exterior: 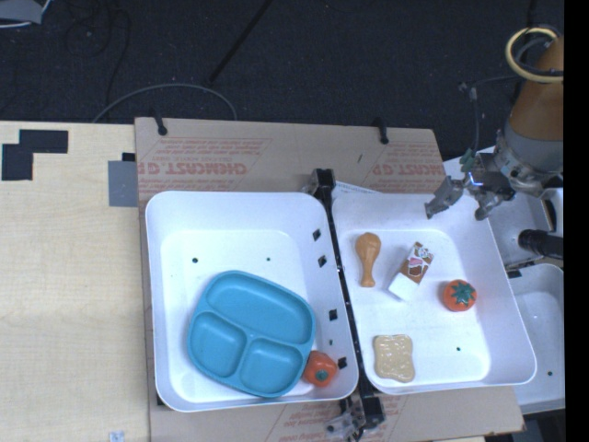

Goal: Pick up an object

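Observation:
The right bin (pixel 502 334) holds a brown chicken drumstick (pixel 368 257), a small white and brown cake slice (pixel 412 272), a red tomato (pixel 458 296) and a slice of toast (pixel 395 357). Another red tomato (pixel 319 369) lies in the left bin (pixel 230 217) next to a blue divided plate (pixel 250 333). My gripper (pixel 458 199) hangs above the far right corner of the right bin, open, with nothing between its fingers. It is well clear of all the objects.
The arm's grey and orange body (pixel 537 109) stands at the right edge. A cardboard sheet (pixel 276 155) lies under both bins. A black divider (pixel 336 284) runs between them. A wooden bench top (pixel 64 274) spreads to the left.

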You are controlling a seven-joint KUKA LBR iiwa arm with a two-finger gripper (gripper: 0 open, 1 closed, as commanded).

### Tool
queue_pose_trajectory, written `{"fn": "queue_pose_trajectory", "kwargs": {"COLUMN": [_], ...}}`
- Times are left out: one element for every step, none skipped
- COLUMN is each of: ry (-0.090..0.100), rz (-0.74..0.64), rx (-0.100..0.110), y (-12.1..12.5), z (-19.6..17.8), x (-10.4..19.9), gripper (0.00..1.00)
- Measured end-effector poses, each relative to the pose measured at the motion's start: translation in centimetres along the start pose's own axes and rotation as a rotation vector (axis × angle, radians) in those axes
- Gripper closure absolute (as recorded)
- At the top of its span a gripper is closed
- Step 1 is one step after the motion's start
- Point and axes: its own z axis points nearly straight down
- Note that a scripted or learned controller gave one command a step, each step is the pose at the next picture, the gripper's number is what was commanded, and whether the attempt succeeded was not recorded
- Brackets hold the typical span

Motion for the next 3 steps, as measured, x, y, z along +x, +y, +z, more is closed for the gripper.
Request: {"fn": "queue_pose_trajectory", "kwargs": {"ry": [-0.003,-0.002,-0.001], "rz": [-0.002,-0.002,-0.001], "rx": [-0.014,-0.008,-0.007], "y": [0.3,0.1,-0.9], "z": [-0.9,3.5,8.9], "x": [0.0,-0.2,0.0], "gripper": [0.0,0.0,0.0]}}
